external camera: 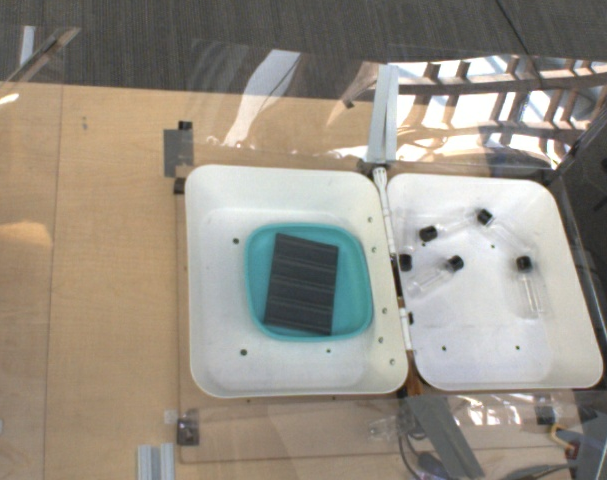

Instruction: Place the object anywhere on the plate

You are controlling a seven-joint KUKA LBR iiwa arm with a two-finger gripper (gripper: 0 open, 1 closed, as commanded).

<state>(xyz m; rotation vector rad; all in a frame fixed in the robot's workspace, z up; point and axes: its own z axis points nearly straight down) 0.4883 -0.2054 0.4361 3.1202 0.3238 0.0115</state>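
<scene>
Dark ribbed rectangular block (302,284) flat on teal square plate (309,282) in left white bin (213,268); gripper unseen, its state impossible to tell.

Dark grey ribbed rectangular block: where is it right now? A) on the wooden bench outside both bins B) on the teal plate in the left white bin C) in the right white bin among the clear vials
B: the dark grey ribbed rectangular block lies flat on the teal plate inside the left white bin.
</scene>
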